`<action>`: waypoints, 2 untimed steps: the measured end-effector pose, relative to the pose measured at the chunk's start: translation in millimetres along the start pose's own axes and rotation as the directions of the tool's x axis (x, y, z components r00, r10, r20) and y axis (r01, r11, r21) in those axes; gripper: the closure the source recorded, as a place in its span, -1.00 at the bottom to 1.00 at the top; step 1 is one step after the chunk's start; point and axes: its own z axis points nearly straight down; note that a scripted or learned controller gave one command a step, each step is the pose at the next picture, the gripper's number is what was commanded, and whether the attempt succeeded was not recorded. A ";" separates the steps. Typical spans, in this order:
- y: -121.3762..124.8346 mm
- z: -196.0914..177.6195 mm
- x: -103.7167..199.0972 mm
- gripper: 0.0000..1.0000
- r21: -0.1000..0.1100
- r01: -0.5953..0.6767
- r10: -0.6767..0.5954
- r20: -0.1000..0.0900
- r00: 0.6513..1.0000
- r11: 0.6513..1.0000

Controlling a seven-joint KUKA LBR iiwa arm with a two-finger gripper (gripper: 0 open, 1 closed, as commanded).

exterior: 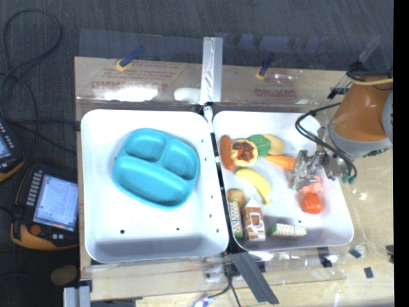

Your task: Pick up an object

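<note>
1. Nearest, along the front wall of the right bin (342,232), a small brown carton (254,224) stands beside a green-and-white wrapped bar (289,229) and a striped packet (236,219).
2. Just beyond these, a red toy tomato (312,202) sits near the right side of that bin, with a yellow banana (254,184) lying toward the middle.
3. The gripper (305,171) hangs low over the right bin, just above the tomato and a pinkish piece (310,186); whether it is released or clenched cannot be told.
4. An orange carrot (281,161) lies just left of the gripper.
5. Farther back lie a pizza slice (243,151), a hot dog (225,152) by the dividing wall, and a green leafy piece (261,142).
6. In the left bin (102,235), a blue divided plate (156,166) rests tilted.
7. The arm (361,120), orange-banded, enters from the right.
</note>
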 end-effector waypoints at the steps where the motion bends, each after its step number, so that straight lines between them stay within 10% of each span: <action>1: 41.5 -54.1 -21.7 1.00 -0.006 0.138 -0.138 -0.011 0.990 0.990; 2: -1.1 -130.7 -11.9 1.00 -0.005 0.032 -0.032 -0.011 0.999 0.999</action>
